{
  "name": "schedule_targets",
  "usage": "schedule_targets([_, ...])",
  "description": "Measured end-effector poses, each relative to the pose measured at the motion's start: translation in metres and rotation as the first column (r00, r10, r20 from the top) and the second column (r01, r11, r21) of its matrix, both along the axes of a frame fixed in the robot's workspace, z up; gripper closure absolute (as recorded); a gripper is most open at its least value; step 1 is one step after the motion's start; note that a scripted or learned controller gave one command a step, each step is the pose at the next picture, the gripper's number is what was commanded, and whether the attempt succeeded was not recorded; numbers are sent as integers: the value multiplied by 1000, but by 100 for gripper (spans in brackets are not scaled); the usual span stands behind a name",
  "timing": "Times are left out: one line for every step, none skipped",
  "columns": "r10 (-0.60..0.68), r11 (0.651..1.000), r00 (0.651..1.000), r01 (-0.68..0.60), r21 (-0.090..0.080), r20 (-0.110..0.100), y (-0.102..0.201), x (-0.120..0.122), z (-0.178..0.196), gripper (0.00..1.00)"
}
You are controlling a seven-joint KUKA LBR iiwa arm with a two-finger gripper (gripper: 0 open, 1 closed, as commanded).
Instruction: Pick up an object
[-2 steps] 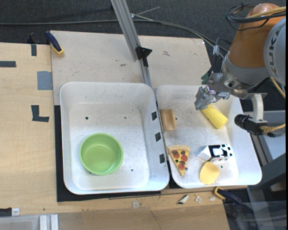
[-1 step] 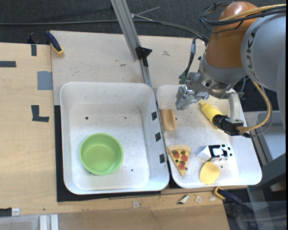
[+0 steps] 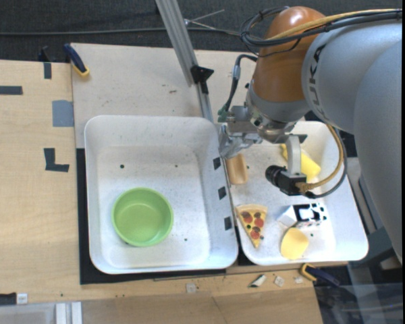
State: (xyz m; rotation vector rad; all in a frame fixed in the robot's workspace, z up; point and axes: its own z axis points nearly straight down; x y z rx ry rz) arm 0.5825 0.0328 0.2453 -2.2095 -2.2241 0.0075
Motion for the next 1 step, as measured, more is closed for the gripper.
schedule_targets([1, 1000, 1000, -1, -1, -2, 60, -6, -14, 100])
